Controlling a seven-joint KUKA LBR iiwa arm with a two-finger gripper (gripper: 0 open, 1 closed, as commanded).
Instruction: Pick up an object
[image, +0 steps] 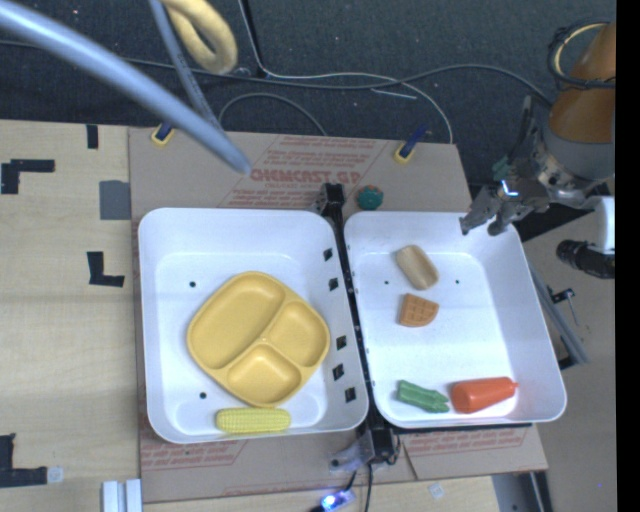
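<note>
The nearest thing to the gripper (489, 217) is the small tan bread roll (415, 266), lying in the right bin (540, 330) a little way inward and below the fingertips (470, 224), and I would guess it is the likeliest pick: it looks like a light, hollow plastic toy, stiff enough not to crush, smooth and rounded so it could squirt out of a poor grip, and best taken across its narrow waist. Just past it from the fingers sits an orange waffle wedge (418, 311), flatter and ridged, which should offer more purchase along its straight edges. Farther down the same bin, well away from the fingers, a green pickle (422, 396) and an orange carrot (483, 393) lie almost end to end near the front wall; both are long and slick-looking, so a grasp across the middle seems safest. The gripper itself hovers over the bin's upper right corner with its two fingers spread apart and nothing between them. Across the divider, in the left bin (160, 300), rest a yellow sectioned plate (258, 336) and a corn cob (253, 420) below it. A small teal ball (371, 197) sits on the cardboard beyond the bins.
</note>
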